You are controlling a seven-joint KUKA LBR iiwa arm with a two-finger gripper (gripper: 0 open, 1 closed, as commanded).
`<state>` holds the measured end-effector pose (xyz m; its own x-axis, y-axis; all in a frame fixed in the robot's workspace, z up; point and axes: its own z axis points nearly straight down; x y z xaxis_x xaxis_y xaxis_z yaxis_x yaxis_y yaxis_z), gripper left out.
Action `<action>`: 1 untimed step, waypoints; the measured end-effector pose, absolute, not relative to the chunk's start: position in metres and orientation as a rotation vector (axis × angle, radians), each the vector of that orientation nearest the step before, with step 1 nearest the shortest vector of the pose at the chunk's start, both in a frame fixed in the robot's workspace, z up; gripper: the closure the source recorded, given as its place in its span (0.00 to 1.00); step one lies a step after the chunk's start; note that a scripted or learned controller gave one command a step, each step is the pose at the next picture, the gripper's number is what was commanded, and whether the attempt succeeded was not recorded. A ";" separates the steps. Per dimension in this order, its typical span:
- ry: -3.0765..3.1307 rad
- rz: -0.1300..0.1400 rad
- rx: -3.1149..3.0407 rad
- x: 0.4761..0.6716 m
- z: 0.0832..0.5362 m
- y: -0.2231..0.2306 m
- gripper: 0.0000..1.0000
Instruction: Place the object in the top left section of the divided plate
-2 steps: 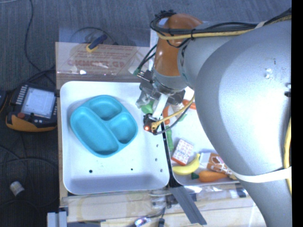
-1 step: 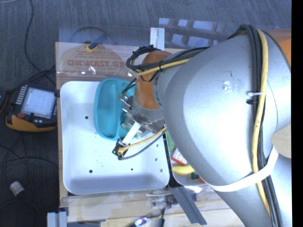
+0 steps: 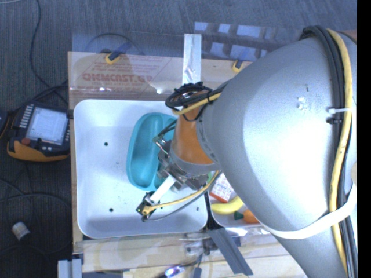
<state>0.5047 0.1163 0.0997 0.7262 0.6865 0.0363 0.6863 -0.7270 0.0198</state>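
Worktop bins are white; the claw hangs over the left bin, with the plate just view-left of it and partly beneath. Whether the claw is wide, narrow or loaded cannot be told. Judged step: approach to placing. The next move calls for centring over the plate's top left section.

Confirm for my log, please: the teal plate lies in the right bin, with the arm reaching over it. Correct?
No. The teal plate lies in the left bin, not the right, with the arm reaching over it; the camera view shows this.
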 end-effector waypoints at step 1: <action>1.224 0.002 2.893 0.484 0.111 0.201 1.00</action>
<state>0.4837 0.2006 0.1114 0.6965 0.7176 0.0010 0.7176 -0.6965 0.0007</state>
